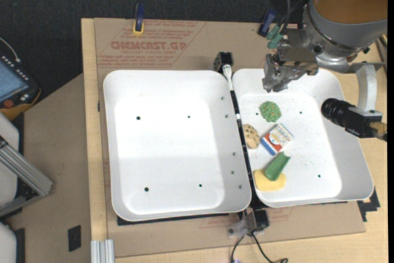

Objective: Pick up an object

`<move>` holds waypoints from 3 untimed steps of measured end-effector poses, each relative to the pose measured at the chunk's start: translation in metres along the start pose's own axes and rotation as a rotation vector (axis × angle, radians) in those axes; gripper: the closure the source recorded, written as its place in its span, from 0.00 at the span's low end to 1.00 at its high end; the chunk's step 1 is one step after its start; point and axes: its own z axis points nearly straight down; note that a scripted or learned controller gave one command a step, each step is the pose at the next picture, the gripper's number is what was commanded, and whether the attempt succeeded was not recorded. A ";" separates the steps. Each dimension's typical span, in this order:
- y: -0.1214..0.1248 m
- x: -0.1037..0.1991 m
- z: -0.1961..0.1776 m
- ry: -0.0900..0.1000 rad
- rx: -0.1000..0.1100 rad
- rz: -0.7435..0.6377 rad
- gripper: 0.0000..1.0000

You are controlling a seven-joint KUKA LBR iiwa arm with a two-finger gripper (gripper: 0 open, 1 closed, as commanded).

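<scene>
- Currently the gripper [275, 84] hangs over the far part of the right bin [345, 191], just above and beside a round green object [269, 111]; its fingers look drawn close together with nothing between them.
- Candidates all lie in the right bin: the green round piece nearest the gripper, a small tan speckled piece [250, 135] by the inner wall, a red, white and blue packet [276, 138], and a green wedge [276, 165] resting on a yellow piece [269, 181].
- By my judgement, the green round piece is light and probably soft or bumpy; a pinch across its middle should hold.
- Flat and likely slick, the packet would want a grip across its short edges.
- Taking the green wedge by its long sides seems sensible, though it may slide off the yellow piece.
- What each item really is stays hard to tell, and the fingertips blur against the bin.
- Beside it, the left bin [117, 151] plays no part.
</scene>
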 end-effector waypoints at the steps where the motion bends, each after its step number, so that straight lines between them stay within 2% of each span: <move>1: 0.018 0.047 0.052 -0.001 0.012 0.000 1.00; 2: -0.026 -0.006 0.030 -0.001 0.007 0.010 1.00; 3: -0.028 0.025 -0.026 0.002 -0.002 0.000 1.00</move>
